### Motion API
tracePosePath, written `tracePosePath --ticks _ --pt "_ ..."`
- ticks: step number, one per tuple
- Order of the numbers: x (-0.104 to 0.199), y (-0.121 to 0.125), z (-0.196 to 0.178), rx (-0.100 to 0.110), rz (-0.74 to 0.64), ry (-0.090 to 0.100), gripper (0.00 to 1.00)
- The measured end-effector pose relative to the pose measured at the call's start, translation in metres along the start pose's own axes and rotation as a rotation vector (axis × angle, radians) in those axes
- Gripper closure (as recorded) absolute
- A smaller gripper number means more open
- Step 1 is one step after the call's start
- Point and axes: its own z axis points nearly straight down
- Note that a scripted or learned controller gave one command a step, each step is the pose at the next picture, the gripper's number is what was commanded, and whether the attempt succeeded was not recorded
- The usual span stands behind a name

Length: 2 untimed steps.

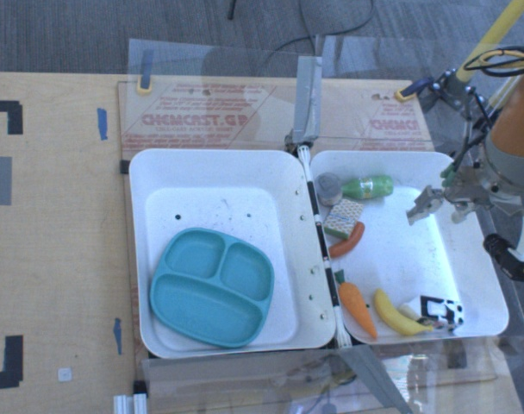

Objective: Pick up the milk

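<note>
The milk (441,310) is a small white carton with black cow patches. It lies on its side in the front right corner of the right bin (469,257), touching the tip of a yellow banana (396,312). My gripper (440,207) hangs over the right side of that bin, well behind the milk. It is open, with nothing between its fingers.
The right bin also holds a green bottle (368,186), a grey can (329,185), a small box (342,219), a red sausage (348,239) and a carrot (358,309). A teal divided plate (212,286) lies in the left bin (150,179).
</note>
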Motion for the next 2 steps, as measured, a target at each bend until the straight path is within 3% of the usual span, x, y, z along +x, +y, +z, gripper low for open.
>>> tracePosePath --ticks 1,2 --pt "0.004 -0.050 0.089 0.000 -0.051 0.000 0.00" --pt "-0.045 -0.074 0.112 -0.009 -0.044 0.003 0.00"
